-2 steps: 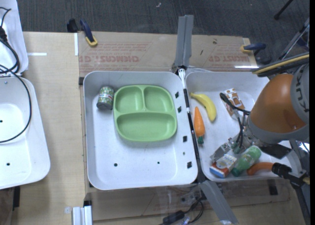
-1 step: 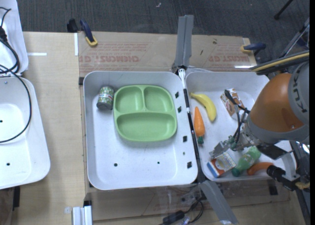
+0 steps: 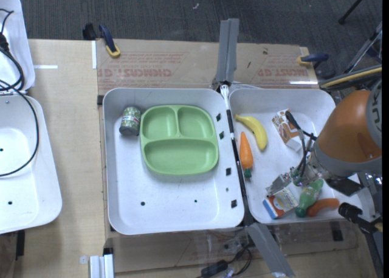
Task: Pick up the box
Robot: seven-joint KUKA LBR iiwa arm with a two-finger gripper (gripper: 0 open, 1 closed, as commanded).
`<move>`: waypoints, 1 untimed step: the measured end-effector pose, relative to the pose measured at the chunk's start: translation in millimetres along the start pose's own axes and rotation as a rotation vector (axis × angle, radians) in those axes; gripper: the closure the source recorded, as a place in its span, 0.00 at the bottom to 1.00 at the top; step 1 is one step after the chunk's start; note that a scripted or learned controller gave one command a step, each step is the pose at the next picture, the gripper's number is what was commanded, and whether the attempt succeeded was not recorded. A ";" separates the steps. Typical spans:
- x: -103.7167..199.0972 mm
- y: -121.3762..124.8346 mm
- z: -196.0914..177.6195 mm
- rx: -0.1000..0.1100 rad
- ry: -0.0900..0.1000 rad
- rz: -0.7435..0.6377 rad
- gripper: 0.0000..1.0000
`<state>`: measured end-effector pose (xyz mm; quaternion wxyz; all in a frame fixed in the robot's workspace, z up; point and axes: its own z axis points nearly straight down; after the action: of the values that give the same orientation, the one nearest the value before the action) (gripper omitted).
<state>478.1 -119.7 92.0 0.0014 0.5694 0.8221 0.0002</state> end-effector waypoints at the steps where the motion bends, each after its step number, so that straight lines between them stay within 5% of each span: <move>1: 8.5 2.4 -11.0 0.003 0.001 0.198 0.00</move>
<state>477.3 -110.9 103.0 0.0000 0.6480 0.7617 -0.0005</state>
